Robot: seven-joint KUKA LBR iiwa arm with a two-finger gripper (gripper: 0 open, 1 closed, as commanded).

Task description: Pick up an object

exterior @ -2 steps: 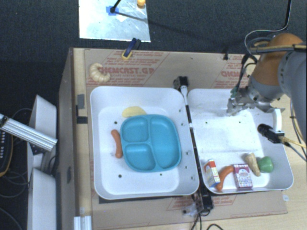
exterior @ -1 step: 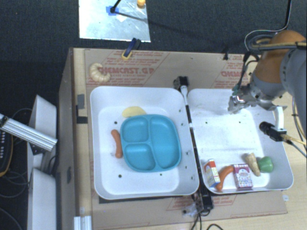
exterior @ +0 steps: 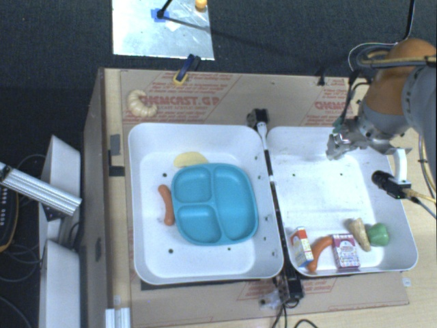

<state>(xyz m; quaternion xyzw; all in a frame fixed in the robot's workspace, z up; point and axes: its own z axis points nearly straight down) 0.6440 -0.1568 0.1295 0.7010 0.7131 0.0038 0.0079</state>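
My gripper [exterior: 339, 146] hangs over the back right part of the right bin [exterior: 321, 190], above bare white floor, with nothing visibly in it. Along that bin's front edge lie a small white and red packet [exterior: 301, 244], an orange carrot-like piece [exterior: 318, 250], a red box [exterior: 346, 251], a beige piece [exterior: 358, 231] and a green object [exterior: 379, 234]. They are well in front of the gripper. The left bin [exterior: 147, 183] holds a blue divided plate [exterior: 214, 203], an orange sausage [exterior: 166, 204] to its left and a yellow piece [exterior: 190, 159] behind it.
A ridge [exterior: 269, 183] divides the two bins. A black part with a cable [exterior: 390, 184] juts over the right bin's right rim. On the cardboard behind the bins lie a pale curled object [exterior: 141, 102] and a blue and yellow tool [exterior: 186, 68].
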